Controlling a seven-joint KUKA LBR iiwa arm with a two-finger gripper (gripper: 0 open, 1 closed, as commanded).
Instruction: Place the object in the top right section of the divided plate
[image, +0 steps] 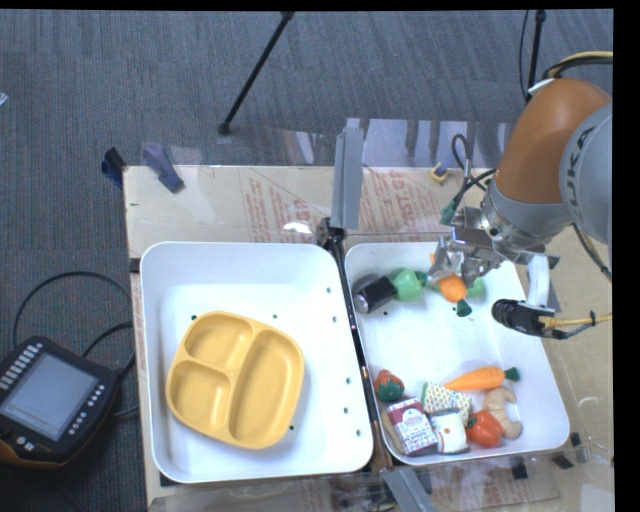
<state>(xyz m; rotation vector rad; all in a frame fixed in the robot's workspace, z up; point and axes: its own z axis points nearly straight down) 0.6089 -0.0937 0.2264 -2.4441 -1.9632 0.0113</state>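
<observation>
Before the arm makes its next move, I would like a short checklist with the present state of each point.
1. Claw over the right bin: ok.
2. Small orange object is at the claw tips: ok.
3. That object is truly gripped: cannot tell.
4. Yellow divided plate lies flat in the left bin: ok.
5. Plate's top right section is free: ok.
6. Green object and dark object lie close beside the claw; bumping risk: not ok.

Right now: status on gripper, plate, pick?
Two-finger gripper low in right white bin, at small orange toy; grasp unclear. Yellow divided plate in left bin, bare.
</observation>
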